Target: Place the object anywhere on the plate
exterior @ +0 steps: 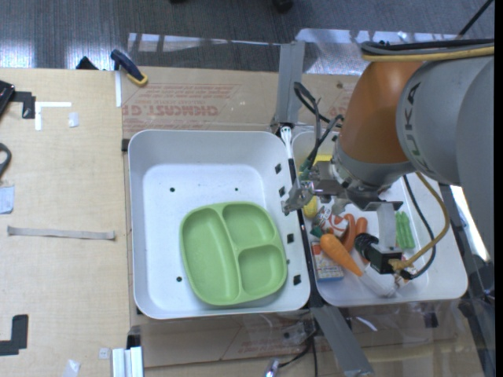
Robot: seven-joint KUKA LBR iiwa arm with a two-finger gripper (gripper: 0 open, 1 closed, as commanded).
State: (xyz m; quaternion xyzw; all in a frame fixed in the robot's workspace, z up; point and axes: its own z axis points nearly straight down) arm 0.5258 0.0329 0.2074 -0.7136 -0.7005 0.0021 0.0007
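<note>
In the right bin [440,281], carrot [341,253] just below the jaws [314,199], jaw state unclear, green plate [233,252] left.

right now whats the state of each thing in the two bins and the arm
plate: flat in the left bin, nothing on it
left bin: holds the plate
carrot: lying in the right bin, not on the plate
right bin: holds the carrot and other small items
arm: reaching low over the right bin
</note>
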